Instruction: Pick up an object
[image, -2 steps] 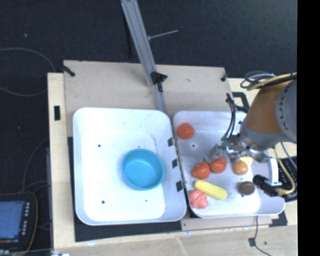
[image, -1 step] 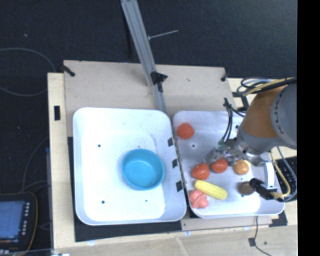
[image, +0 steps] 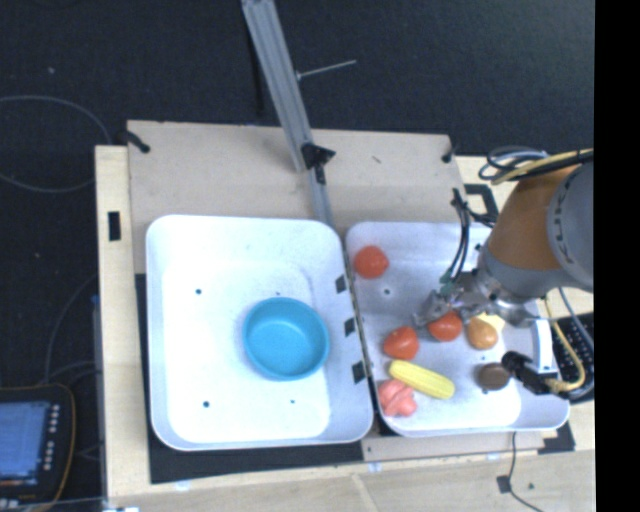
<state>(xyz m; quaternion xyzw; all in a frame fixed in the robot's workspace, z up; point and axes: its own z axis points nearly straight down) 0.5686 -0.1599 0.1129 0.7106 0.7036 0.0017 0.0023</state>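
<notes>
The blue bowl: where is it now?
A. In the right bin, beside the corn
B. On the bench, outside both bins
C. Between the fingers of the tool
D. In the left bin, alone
D: the blue bowl sits inside the left bin, with no other thing in that bin.

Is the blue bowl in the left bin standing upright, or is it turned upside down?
Upright. The blue bowl shows its open hollow and rim toward the camera, and it sits on the floor of the left bin. Nothing is visible inside it.
</notes>
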